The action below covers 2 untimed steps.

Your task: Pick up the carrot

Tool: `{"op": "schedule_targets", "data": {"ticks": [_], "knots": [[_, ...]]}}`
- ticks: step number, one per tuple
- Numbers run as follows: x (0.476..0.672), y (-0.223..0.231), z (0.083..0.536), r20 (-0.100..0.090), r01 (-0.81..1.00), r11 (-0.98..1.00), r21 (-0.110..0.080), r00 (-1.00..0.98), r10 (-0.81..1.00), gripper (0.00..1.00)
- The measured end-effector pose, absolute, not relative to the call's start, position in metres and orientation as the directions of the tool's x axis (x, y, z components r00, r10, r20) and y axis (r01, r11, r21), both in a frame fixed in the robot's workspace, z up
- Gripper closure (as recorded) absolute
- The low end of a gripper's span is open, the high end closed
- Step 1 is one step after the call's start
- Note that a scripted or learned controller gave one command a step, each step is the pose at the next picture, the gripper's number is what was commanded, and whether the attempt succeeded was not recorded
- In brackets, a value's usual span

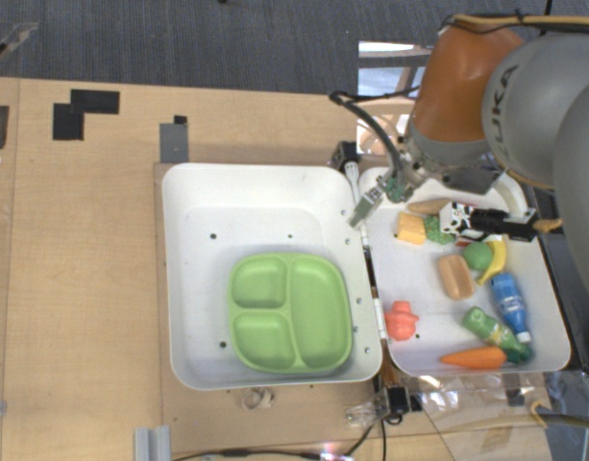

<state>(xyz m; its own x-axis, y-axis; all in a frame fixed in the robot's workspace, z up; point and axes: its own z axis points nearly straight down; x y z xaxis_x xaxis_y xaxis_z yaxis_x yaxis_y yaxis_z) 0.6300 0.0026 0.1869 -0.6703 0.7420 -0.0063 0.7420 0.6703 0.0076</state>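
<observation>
the carrot lay untouched at the near edge of the right bin. the gripper hovered far off; its grasp state i could not tell. picking remained.

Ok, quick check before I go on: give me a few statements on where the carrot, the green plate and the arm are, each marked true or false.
1. The carrot lies at the near edge of the right bin. True.
2. The carrot is between the gripper's fingers. False: it lies in the bin, far from the gripper.
3. The green divided plate sits in the left bin. True.
4. The blue bottle stands on the green plate. False: it lies in the right bin.
5. The carrot lies next to the green bottle. True.
</observation>
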Motion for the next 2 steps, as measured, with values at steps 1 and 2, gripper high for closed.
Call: {"op": "schedule_targets", "data": {"ticks": [1, 2], "knots": [[0.6300, 0.0026, 0.1869, -0.006, 0.742, 0.670, 0.008, -0.670, 0.742, 0.00], [0.6300, 0.0026, 0.1869, -0.006, 0.742, 0.670, 0.008, -0.670, 0.742, 0.00]]}}
